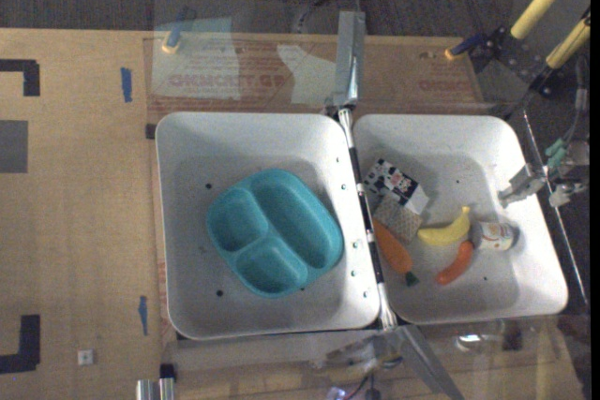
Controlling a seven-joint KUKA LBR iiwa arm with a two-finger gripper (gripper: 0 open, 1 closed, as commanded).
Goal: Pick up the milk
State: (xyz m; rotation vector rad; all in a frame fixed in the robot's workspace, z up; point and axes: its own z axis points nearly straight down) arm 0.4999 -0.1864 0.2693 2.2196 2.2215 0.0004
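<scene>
While the approach is being judged as the step in hand, nothing is being lifted from the desk (75, 201). Nearest the camera in the right bin (487, 300), a toy carrot (395, 248) and a second orange piece (457, 264) are lying, with a banana (445, 229) being flanked by them just behind. A small pale can (496, 236) is lying close beside the banana's raised tip. At a similar depth, a teal divided plate (274, 229) is being carried by the left bin (178, 295).

Farther back, a tan waffle-like square (400, 221) is being touched by the milk carton (394, 182). The carton, patterned black and white, is lying tilted near the right bin's left wall. At about the same depth, the gripper (525, 186) is being held over the bin's right side, well apart from the milk. Whether it is spread or pressed together cannot be told.

A leftward pass above the banana and can is being called for next, then a descent onto the carton. The crowding by the waffle piece and the wall is being judged the main difficulty.
</scene>
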